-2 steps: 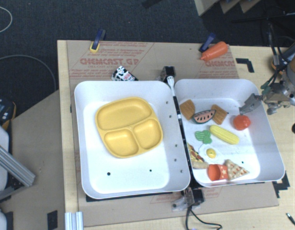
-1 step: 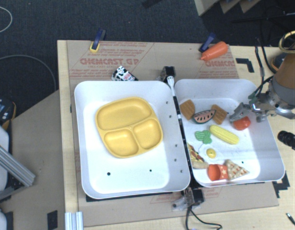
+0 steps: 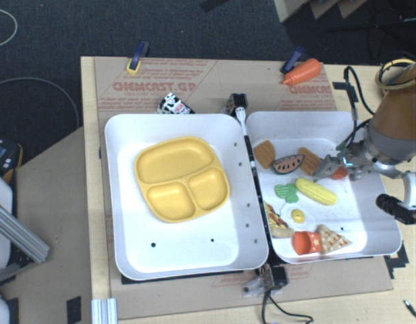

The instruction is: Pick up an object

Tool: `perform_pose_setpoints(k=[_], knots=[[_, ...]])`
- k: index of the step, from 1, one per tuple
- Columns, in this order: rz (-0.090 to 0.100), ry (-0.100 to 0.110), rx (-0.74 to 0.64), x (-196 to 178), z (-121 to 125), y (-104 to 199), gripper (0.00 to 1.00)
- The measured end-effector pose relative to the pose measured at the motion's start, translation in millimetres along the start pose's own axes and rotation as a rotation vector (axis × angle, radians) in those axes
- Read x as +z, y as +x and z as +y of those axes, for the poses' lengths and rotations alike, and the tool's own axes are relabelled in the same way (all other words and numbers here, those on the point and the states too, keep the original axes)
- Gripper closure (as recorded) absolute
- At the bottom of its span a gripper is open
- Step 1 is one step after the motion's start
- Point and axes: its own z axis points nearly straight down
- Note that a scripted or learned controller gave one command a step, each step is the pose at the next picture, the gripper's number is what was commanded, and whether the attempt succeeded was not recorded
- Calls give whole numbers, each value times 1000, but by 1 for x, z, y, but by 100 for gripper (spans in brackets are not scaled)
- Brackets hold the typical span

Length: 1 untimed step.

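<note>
While the corn cob (image 3: 317,192) lies at the right bin's (image 3: 377,245) centre, the gripper (image 3: 331,169) hangs just beside it at one o'clock, whether spread or closed I cannot tell; descend squarely across the cob; watermelon slice (image 3: 288,163) crowds eleven o'clock; bare floor lies toward four.

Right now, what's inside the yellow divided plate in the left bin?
Nothing shows in the yellow plate; all three compartments look bare. It sits in the left bin. Whatever lies under the plate is covered.
</note>
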Motion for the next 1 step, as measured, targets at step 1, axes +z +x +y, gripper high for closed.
perform_pose_setpoints(k=[1], knots=[[-1,-2,1,23,0,1,0]])
